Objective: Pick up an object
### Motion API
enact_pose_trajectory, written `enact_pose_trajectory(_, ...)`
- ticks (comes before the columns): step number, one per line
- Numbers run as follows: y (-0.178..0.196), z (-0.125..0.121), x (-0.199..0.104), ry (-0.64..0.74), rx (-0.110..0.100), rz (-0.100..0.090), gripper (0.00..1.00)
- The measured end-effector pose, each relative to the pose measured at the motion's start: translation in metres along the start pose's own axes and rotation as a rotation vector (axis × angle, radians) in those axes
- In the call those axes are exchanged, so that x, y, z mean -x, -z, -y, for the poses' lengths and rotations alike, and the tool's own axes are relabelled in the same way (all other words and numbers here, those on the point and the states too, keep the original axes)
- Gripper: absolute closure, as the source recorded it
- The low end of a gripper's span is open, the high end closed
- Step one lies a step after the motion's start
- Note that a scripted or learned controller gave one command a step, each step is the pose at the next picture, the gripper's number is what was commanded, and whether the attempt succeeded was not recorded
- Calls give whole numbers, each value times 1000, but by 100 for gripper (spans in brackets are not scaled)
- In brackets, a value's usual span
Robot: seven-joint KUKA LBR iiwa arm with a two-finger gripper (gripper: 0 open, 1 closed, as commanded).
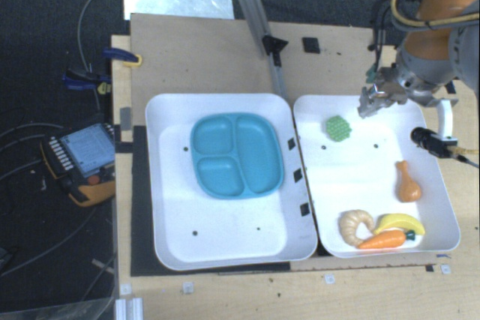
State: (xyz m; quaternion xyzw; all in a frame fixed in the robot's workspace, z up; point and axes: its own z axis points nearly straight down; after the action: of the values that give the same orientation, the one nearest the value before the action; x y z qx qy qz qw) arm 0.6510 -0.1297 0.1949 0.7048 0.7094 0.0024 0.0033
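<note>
So I'm sitting here remote-driving this thing and the job is just "pick up an object", any of them. Nearest candidate is the green ball [338, 128], a little knobbly thing sitting in the right bin [360, 183], up around 11 o'clock from that bin's middle. The gripper [369, 107] is hanging just beside it, off at about the ball's 2 o'clock, right over the bin's top rim. Nothing is sitting between the fingers as far as I'm seeing, and honestly I'm not able to tell whether they're spread or pressed together, the tip is too small and blurry from up here.

Rest of the pickable stuff is lying well apart from the gripper: an orange pear-ish toy [407, 183] at 3 o'clock in the same bin, and down at 5 o'clock a cluster of a beige curly piece [354, 224], a banana [400, 222] and a carrot [384, 240], all touching or nearly so.

The left bin [172, 228] is holding a blue divided plate [236, 154] sitting a bit toward 12 o'clock.

Progress-wise I'm calling this early days. Nothing is lifted, everything is resting on the bin floor. What's left is basically the whole grab: lining up over something (I'm guessing the ball), going down, closing, lifting. That ball is looking round enough to roll away if the fingers are landing off-centre, so I'm not holding my breath
</note>
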Motion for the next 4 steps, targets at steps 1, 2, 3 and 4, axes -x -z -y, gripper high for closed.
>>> enact_pose_trajectory(1,35,-2,0,0,-2,-1,100)
enact_pose_trajectory(2,45,12,-52,3,-5,-3,100)
enact_pose_trajectory(3,42,17,-95,3,-7,-3,100)
enact_pose_trajectory(4,33,19,-151,4,-7,-4,100)
